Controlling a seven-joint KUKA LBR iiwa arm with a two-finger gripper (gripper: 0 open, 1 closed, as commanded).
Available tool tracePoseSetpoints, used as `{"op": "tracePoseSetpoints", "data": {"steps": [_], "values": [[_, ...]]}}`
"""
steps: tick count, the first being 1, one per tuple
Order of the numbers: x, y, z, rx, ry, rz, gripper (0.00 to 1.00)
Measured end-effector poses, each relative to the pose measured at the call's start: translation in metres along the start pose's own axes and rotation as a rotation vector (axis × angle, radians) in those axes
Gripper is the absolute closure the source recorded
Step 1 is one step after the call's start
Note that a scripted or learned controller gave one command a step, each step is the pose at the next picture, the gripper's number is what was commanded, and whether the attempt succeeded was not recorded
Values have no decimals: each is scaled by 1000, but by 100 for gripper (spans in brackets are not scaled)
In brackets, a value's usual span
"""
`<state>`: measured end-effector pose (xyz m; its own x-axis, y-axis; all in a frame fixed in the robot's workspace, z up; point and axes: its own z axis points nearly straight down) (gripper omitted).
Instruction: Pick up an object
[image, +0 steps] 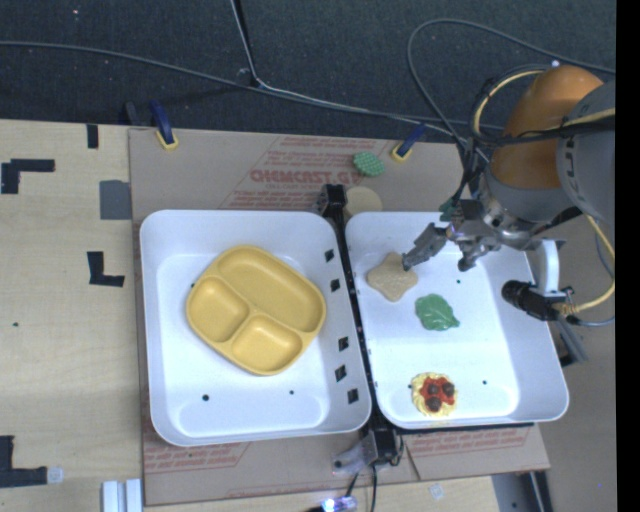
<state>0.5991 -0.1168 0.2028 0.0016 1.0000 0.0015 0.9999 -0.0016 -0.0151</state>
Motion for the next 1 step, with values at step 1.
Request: {"op": "tracePoseSetpoints", "data": {"steps": [1], "values": [[0,3,-8,-14,-2,-3,0]]}}
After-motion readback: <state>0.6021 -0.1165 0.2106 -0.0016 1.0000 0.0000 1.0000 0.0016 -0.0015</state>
